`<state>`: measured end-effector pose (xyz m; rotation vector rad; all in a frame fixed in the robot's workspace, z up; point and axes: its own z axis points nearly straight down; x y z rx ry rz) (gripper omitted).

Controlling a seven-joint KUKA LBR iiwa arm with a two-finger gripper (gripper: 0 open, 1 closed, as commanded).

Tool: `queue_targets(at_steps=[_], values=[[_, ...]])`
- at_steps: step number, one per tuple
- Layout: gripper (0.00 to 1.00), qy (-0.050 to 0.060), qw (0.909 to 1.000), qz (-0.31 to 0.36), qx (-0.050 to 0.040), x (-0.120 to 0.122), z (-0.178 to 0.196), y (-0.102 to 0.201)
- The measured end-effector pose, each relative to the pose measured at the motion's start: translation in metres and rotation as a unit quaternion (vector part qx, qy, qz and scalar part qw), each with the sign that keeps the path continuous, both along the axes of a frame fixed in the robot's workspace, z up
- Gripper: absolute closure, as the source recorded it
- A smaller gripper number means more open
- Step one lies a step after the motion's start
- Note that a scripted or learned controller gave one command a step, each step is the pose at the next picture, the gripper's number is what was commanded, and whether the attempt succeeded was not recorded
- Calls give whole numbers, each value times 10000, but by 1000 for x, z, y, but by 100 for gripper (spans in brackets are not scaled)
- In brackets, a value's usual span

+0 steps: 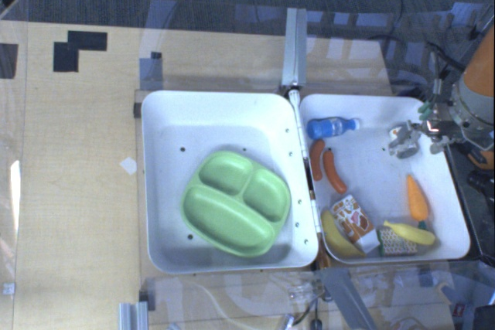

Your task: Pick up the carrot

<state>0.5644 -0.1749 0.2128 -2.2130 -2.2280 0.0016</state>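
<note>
Claw (pixel 405 140) apparently hovers above carrot (pixel 418 199), its arm cut off.

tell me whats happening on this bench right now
A robot arm reaches in from the right over the right bin, its gripper near the bin's upper right area. The carrot lies below it by the right wall, untouched. The same bin holds a blue bottle, two sausages, a banana, a small carton and a corn cob. The left bin holds a green divided plate.

Lab: robot bench (pixel 77 166), twin bins (pixel 162 243)
</note>
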Motion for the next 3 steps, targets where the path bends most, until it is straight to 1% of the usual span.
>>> queue_targets(at_steps=[1,2,3], values=[[0,-16,9998,-188,0,-22,-117,-28],[100,-17,9998,-181,2,-20,-110,-28],[100,-17,9983,584,-4,24,-24,19]])
